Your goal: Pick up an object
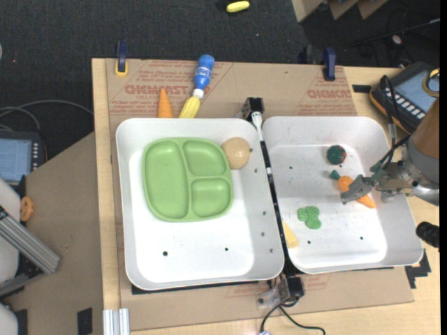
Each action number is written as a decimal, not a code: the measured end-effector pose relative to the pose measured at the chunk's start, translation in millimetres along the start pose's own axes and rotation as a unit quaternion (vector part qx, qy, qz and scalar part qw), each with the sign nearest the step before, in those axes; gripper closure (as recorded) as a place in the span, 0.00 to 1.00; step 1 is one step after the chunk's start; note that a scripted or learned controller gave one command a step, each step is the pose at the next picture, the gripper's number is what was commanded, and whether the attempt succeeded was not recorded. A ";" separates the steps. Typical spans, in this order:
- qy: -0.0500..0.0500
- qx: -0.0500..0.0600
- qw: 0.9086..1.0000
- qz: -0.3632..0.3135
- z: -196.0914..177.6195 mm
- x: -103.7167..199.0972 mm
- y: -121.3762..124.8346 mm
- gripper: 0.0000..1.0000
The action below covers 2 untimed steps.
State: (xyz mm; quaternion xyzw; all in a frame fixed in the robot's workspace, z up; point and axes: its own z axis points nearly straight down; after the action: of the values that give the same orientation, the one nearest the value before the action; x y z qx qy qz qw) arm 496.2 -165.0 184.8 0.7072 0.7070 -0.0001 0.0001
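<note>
The right bin (370, 253) holds a dark green round object (336, 154) near its back, a small light green object (309, 217) in the middle, and an orange object (345, 183). My gripper (357, 189) hangs low over that orange object, and more orange (368, 202) shows on its near side. Whether these are one piece or two is hidden by the gripper. The grey arm (422, 166) reaches in over the bin's right rim. In the left bin (181, 257) lie a green divided plate (187, 179) and a tan ball (237, 151).
A yellow scrap (290, 237) lies by the rim between the bins. Behind the left bin, on the cardboard, are a blue and white bottle (204, 72), an orange carrot (164, 105) and a yellow piece (190, 107). A handheld controller (405, 96) sits at the right.
</note>
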 end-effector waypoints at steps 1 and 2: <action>0.001 0.001 1.000 -0.001 105.0 20.7 34.6 0.00; 0.000 0.000 1.000 0.000 100.2 18.9 34.0 0.00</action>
State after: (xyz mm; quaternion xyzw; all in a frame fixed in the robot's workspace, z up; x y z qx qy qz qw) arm 530.2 -146.1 84.5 0.7071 0.7071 0.0001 0.0004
